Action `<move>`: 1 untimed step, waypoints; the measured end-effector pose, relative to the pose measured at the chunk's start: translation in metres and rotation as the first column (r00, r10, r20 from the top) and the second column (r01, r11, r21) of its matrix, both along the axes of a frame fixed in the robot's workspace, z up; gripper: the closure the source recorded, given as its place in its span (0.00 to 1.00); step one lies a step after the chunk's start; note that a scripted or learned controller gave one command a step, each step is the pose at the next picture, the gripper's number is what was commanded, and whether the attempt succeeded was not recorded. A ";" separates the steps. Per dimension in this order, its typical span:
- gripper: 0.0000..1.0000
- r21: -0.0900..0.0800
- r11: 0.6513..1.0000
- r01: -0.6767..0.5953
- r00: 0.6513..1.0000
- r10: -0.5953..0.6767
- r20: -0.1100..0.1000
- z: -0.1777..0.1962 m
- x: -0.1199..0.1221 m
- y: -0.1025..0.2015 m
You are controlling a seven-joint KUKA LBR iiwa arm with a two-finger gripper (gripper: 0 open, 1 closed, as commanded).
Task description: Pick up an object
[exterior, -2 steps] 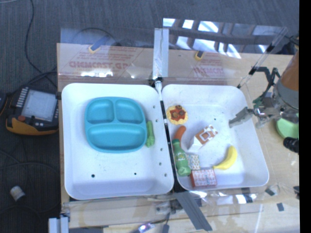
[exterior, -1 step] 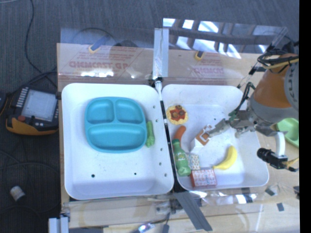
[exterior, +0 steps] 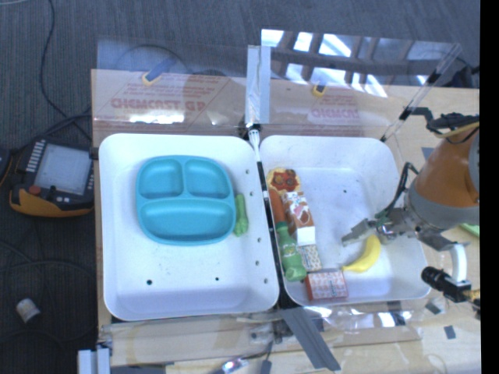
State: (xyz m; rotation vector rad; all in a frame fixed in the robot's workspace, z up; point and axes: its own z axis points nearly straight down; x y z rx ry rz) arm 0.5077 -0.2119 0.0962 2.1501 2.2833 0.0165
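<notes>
Hand (exterior: 365,232) poised at the banana (exterior: 366,255)
Open fingers hover just above the banana; nothing gripped, so the pick remains undone.

I've got one fixed camera above the desk (exterior: 437,100) — looking down at a slant, far enough back to take in both white bins (exterior: 117,287) and the dark floor (exterior: 47,68) beyond the desk's left edge.

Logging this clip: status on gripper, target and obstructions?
Gripper low in right bin, fingers spread, holding nothing. Banana just beside it, not between the fingers. Red box close by; toy food lines the divider. Blue tray in left bin.
</notes>
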 end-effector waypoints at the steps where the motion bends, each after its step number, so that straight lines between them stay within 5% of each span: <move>1: 0.00 -0.004 0.958 -0.286 0.958 0.285 -0.013 0.069 -0.024 -0.012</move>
